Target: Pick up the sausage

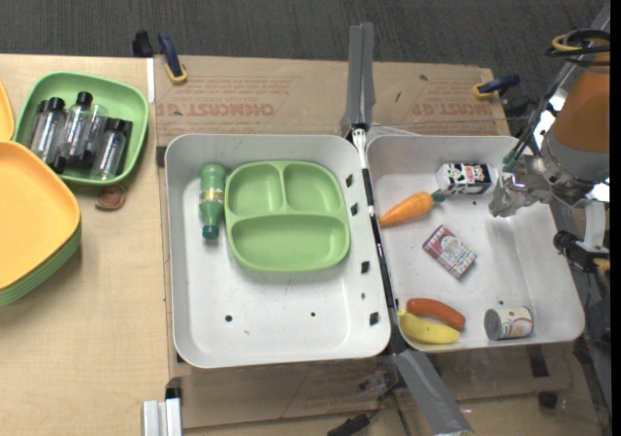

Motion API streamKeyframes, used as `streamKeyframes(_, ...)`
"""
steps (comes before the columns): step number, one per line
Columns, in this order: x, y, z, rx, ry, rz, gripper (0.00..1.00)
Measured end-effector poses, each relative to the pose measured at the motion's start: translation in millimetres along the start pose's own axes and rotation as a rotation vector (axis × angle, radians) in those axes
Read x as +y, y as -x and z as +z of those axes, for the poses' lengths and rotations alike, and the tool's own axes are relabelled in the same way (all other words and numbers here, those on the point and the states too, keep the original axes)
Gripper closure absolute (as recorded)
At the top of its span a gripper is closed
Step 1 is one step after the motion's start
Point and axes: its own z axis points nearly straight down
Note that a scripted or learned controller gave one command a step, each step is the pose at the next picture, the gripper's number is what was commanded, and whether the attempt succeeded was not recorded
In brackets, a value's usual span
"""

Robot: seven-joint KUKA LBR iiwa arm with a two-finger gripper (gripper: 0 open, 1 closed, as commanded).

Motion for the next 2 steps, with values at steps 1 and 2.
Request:
streamKeyframes(1, -0.1, 0.5, -8.6, -0.001, -0.001, 0.0, 1.0)
streamKeyframes(2, -0.2, 1.3, -17.3, -0.001, -0.001, 0.001, 1.0)
